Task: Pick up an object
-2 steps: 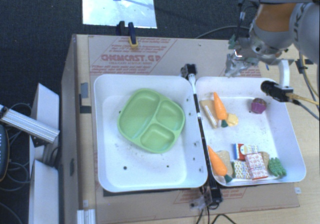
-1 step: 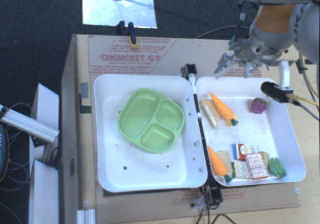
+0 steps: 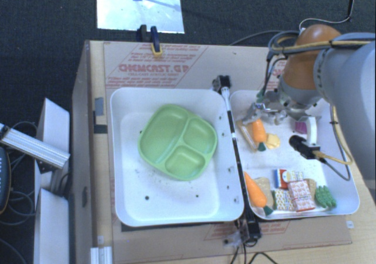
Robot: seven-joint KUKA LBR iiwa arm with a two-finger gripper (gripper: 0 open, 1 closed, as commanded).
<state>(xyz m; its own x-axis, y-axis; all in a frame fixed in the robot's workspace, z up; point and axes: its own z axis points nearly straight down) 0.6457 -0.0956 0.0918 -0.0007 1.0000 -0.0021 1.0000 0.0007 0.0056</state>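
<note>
My gripper (image 3: 267,113) hangs low over the back left part of the right bin (image 3: 346,198). Just in front of it lies a small orange carrot (image 3: 259,131), close to the gripper's tip; whether they touch I cannot tell. A yellow piece (image 3: 273,140) rests beside the carrot. A pink item (image 3: 301,126) shows to the right under the wrist. Nothing is visibly held.
At the right bin's front lie a second carrot (image 3: 255,191), a tan biscuit (image 3: 262,185), small red and white boxes (image 3: 298,189) and a green toy (image 3: 325,197). The left bin (image 3: 126,198) holds a green divided plate (image 3: 178,141). A ridge (image 3: 235,151) separates the bins.
</note>
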